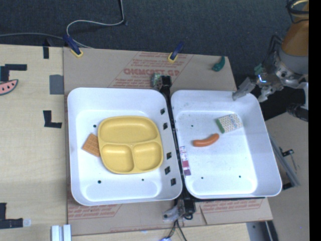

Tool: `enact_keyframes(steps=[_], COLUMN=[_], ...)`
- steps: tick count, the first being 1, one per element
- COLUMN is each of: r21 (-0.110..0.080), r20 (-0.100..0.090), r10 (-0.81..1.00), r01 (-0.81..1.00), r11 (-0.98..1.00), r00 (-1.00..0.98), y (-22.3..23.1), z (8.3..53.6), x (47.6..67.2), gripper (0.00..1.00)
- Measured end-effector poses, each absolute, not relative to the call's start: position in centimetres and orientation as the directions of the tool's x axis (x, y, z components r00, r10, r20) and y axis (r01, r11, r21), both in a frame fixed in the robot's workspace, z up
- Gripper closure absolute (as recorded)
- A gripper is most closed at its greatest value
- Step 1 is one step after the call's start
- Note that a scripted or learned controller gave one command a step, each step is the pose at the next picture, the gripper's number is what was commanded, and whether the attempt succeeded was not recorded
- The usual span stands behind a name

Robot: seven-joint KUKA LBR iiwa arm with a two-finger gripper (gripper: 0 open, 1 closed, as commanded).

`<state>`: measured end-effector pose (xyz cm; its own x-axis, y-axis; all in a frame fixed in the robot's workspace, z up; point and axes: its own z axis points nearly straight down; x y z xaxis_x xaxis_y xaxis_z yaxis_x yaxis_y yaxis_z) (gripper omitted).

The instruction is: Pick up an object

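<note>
- The sausage (206, 141), a small orange-red toy link, slightly curved, lies loose near the middle of the right bin (261, 164).
- Just above and to its right sits a sponge (228, 123), speckled pale with a green edge, tilted, apart from the sausage.
- The left bin (80, 179) holds a yellow divided plate (130, 143) with three compartments; an orange waffle-textured cracker (91, 145) pokes out from under its left edge.
- The cardboard sheet (135, 72) under the bins carries red printed writing, too blurred to read.
- The arm's orange band (296, 39) shows at the upper right; the pincer (244, 91) hovers at the right bin's far right corner, and whether its tips are apart or together cannot be told.
</note>
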<state>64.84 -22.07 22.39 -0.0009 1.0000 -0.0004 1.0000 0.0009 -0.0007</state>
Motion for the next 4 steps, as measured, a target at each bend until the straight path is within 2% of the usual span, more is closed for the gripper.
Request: enact_keyframes(steps=[1,2,3,4], r21=[0.010,0.019,0.020,0.019], r20=[-0.004,-0.009,-0.010,-0.009], r10=[1.000,1.000,1.000,1.000], r01=[1.000,1.000,1.000,1.000], r11=[0.003,0.003,0.003,0.003], r00=[-0.003,-0.002,-0.003,-0.003], y=[-19.0,-14.6,-14.6,-14.6], z=[9.1,9.2,10.2,11.1], x=[66.4,63.2,63.3,63.2], gripper=[0.00,0.00,1.00,1.00])
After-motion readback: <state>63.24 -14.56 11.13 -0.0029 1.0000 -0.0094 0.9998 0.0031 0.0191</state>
